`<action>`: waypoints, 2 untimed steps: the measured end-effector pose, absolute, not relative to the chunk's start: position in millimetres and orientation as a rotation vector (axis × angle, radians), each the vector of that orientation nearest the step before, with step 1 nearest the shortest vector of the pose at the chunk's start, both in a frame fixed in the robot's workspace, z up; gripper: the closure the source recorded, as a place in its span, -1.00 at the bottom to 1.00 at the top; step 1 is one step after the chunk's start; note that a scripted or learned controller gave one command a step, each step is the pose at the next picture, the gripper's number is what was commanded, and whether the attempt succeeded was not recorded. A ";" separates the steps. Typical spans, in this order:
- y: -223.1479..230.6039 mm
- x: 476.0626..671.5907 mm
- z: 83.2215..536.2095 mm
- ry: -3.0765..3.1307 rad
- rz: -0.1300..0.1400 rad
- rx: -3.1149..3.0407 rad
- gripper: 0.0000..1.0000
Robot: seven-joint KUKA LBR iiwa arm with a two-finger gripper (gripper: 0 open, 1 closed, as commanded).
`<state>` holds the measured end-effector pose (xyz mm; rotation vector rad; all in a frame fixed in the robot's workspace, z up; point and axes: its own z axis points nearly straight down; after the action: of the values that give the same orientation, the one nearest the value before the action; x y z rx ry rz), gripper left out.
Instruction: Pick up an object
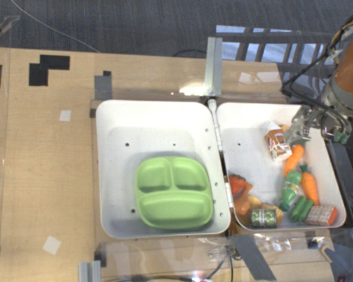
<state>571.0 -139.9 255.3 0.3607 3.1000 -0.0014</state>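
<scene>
My gripper hangs over the upper right part of the right bin, at the end of the grey arm with its orange band. Just left of it, and below it, lies a small brown and white carton. An orange carrot lies directly under the gripper, close to it. Further down are a second carrot, a green bottle and a green vegetable. I see nothing held by the gripper.
Along the right bin's front edge lie a green can, a red vegetable, a yellow-orange piece and a pink box. The left bin holds a green divided plate. A metal divider separates the bins.
</scene>
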 end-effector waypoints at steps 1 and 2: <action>-100.0 615.2 333.5 3.076 0.004 0.552 1.00; -80.4 651.2 346.7 3.055 0.003 0.678 1.00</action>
<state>651.2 -80.4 346.7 0.6777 3.0554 0.0033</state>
